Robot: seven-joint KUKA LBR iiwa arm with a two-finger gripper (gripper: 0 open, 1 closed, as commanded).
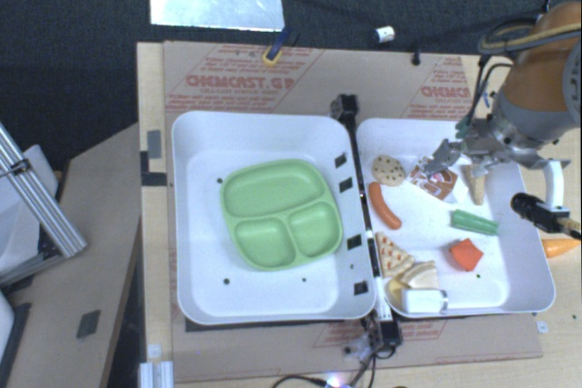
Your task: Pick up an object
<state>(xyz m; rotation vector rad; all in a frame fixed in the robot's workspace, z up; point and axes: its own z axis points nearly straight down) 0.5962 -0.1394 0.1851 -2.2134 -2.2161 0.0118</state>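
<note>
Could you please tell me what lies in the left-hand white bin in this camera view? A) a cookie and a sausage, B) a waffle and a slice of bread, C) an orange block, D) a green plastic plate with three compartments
D: the green three-compartment plastic plate sits alone in the left white bin, while the small food items lie in the right white bin.

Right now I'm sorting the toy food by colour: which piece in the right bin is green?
The flat green bar-shaped piece, lying between the orange wedge and the gripper; the others are orange, tan or red.
</note>
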